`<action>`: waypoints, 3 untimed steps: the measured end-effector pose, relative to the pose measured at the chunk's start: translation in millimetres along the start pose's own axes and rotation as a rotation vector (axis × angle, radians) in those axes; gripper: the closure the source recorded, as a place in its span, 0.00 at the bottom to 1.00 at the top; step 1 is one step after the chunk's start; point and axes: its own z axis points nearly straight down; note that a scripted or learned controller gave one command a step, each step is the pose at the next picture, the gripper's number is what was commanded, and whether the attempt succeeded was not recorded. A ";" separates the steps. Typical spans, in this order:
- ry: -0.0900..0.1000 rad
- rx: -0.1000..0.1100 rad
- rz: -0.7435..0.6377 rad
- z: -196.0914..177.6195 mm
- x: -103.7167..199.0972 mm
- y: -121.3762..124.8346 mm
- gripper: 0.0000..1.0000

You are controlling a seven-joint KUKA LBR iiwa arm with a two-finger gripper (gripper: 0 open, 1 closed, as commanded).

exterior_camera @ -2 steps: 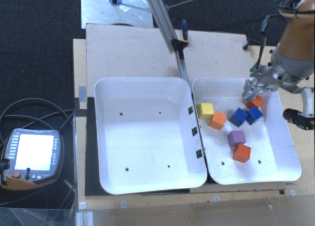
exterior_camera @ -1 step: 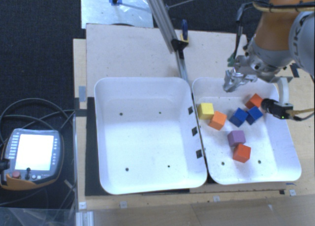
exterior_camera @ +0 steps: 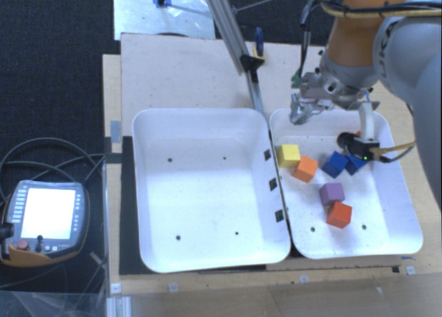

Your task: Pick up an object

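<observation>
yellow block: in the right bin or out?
In. The yellow block sits on the floor of the right bin, near its left wall, touching the orange block. The pincer is above the bin's far edge, apart from it.

Count of the things on the bench

There are two white bins: the left bin [exterior_camera: 148, 170] and the right bin [exterior_camera: 397, 229]. In the right half of the frame lie six blocks: one yellow [exterior_camera: 289, 155], one orange [exterior_camera: 304, 168], two blue [exterior_camera: 335, 164] [exterior_camera: 355, 163], one purple [exterior_camera: 331, 193], one red [exterior_camera: 339, 215].
</observation>
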 end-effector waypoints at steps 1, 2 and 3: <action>0.000 0.000 0.000 11.9 49.1 18.2 1.00; 0.001 0.000 0.000 10.5 96.9 21.3 1.00; -0.002 0.001 0.004 10.8 93.5 21.3 0.00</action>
